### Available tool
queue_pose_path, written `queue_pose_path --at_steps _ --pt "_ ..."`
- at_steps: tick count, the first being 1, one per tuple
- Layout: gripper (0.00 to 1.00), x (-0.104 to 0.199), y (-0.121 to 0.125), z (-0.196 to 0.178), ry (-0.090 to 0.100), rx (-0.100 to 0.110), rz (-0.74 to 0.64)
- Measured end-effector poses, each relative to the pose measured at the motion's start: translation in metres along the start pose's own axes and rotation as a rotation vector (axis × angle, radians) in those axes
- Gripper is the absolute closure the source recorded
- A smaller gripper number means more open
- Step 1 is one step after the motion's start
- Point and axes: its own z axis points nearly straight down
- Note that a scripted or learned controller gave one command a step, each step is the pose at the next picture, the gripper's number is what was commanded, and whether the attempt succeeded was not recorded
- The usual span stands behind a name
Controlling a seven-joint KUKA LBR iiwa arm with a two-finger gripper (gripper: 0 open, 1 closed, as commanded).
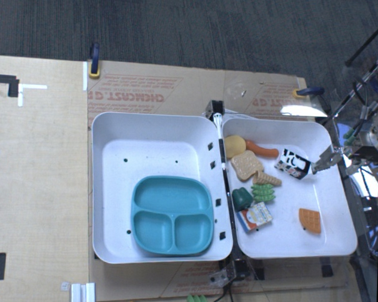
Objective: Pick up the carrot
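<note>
The carrot (262, 149) lies in the right bin (335, 244), near its back wall, between a yellow toy (235, 144) and a black-and-white carton (293, 163), just behind a bread slice (246, 165). The jaws (323, 162) sit at the bin's right rim; whether released or clenched, cannot tell. The left bin (106, 175) carries a teal divided plate (172, 215).

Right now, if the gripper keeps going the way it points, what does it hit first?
The gripper slants down and left from the right bin's right wall. First in that line looks to be the black-and-white carton, ahead of the carrot. Height is unclear, so it might pass above it.
</note>
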Motion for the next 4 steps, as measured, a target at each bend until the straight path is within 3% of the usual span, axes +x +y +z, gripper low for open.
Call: queue_pose_path --at_steps 1,2,4 --pt "0.0 0.001 -0.036 0.164 0.0 -0.004 -0.106" --pt "0.0 -0.012 -0.025 0.171 0.005 -0.016 0.195" --pt "0.0 -0.011 -0.036 0.17 -0.001 -0.029 0.357"
